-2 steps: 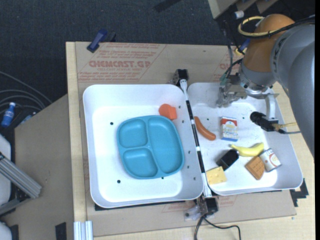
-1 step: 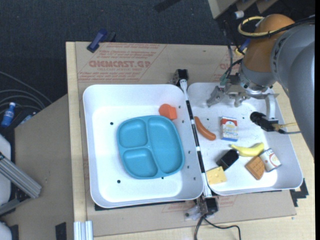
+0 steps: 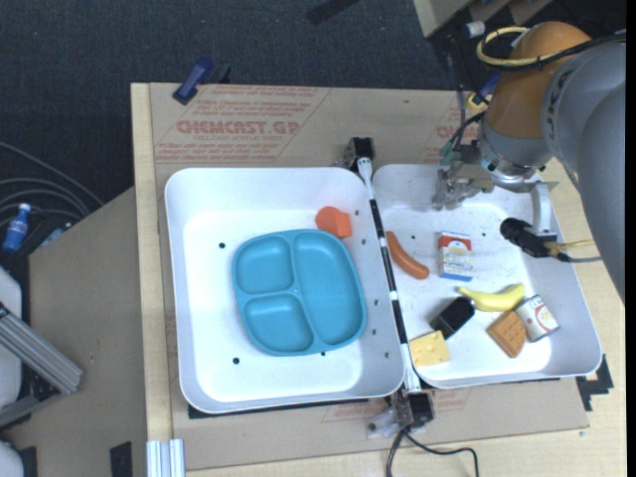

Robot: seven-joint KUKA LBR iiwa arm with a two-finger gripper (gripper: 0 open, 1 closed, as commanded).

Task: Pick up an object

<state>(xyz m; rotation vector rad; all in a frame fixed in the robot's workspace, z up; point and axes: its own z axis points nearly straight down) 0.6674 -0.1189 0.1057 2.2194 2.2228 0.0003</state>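
- My fingers (image 3: 449,195) hang over the far-left corner of the right shallow white bin (image 3: 576,316); whether they are spread or clenched I cannot tell, and nothing shows between them.
- Candidate objects sit nearer the camera in that bin, well apart from me: orange sausage-shaped toy (image 3: 406,254), small red-and-white carton (image 3: 455,256), yellow banana (image 3: 492,297), black block (image 3: 453,316), yellow cheese wedge (image 3: 429,349), brown cracker (image 3: 507,334).
- Left bin (image 3: 199,346) holds a blue sectioned plastic plate (image 3: 296,291) and an orange lump (image 3: 335,221) by its far rim.
- Judgement: items are scattered loosely, so the carton, lying nearest, likely offers the cleanest approach.
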